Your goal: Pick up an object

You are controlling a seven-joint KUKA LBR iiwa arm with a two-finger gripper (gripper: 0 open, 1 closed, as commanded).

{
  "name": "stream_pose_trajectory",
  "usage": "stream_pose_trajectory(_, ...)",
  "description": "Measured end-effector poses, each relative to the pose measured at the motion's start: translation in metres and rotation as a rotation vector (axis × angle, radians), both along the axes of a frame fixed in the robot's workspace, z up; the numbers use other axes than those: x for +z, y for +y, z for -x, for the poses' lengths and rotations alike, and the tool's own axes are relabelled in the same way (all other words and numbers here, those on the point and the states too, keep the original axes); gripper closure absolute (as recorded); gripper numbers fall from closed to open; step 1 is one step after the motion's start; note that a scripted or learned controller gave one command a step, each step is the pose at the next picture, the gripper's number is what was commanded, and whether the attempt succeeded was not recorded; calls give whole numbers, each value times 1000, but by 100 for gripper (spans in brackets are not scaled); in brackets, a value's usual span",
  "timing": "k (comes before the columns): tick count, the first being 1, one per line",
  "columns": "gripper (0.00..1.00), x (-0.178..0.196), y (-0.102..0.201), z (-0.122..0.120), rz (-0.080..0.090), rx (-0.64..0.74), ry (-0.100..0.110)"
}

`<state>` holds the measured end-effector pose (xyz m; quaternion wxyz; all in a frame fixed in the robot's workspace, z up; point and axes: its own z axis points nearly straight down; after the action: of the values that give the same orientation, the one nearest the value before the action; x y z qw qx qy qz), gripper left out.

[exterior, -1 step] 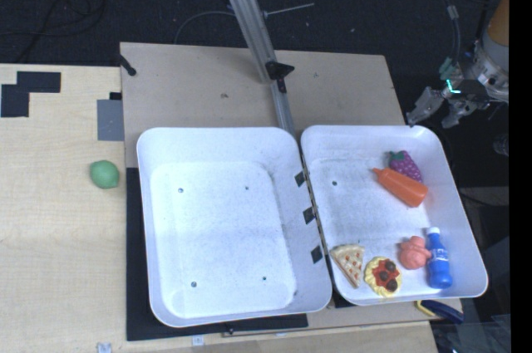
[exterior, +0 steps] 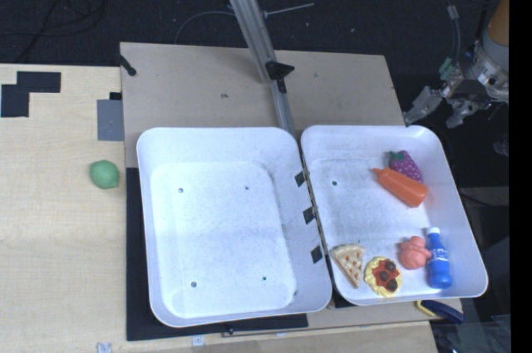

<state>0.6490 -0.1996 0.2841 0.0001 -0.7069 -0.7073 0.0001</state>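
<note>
Nearest: blue bottle point(exterior: 438, 260) at 5 o'clock in right bin point(exterior: 366, 148), beside pink toy point(exterior: 411, 252). Approach step: gripper point(exterior: 440, 104) hovers at 2 o'clock, jaws parted, holding nothing. Next: descend over carrot point(exterior: 401, 186).

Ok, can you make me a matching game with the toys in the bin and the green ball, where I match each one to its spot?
Things:
1. carrot
2. blue bottle
3. pizza slice
4. green ball

Places:
A. on the wooden bench, left of both bins
B. right bin, near the front right corner
C. right bin, just below the purple grapes
D. right bin, front left, beside the round yellow toy

Pairs: 1-C, 2-B, 3-D, 4-A
</note>
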Motion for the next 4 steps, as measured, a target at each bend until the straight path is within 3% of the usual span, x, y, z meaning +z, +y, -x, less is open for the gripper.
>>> stream_pose_trajectory(3, 0, -153, 3, 16, -1, -1, 4)
stream_pose_trajectory(4, 100, -140, 2, 15, 0, -2, 0)
